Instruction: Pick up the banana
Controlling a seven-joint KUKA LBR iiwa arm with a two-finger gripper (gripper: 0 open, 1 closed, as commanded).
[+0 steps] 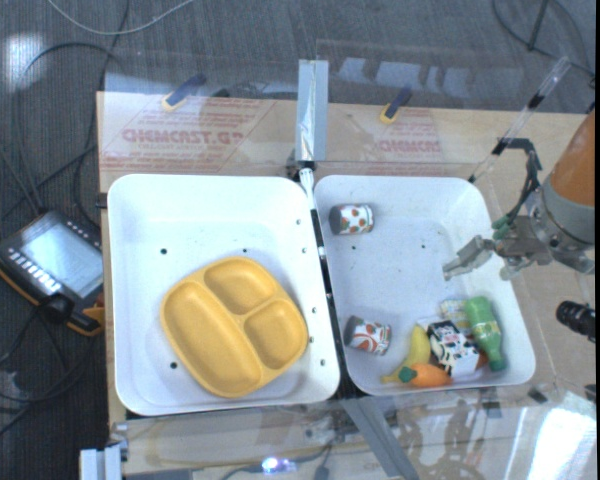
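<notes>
The banana [417, 351] is small and yellow and lies near the front wall of the right bin [405, 268]. It is wedged between a small can [368, 336] on its left and a black-and-white carton [450, 346] on its right. My gripper [485, 258] hangs over the bin's right side, up and to the right of the banana and well apart from it. Its fingers [464, 258] look spread, with nothing between them.
An orange carrot-like toy [427, 375] touches the banana's front end, and a green bottle [483, 330] lies right of the carton. A second can [351, 219] sits at the bin's back left. The left bin [150, 218] holds a yellow divided plate [235, 325].
</notes>
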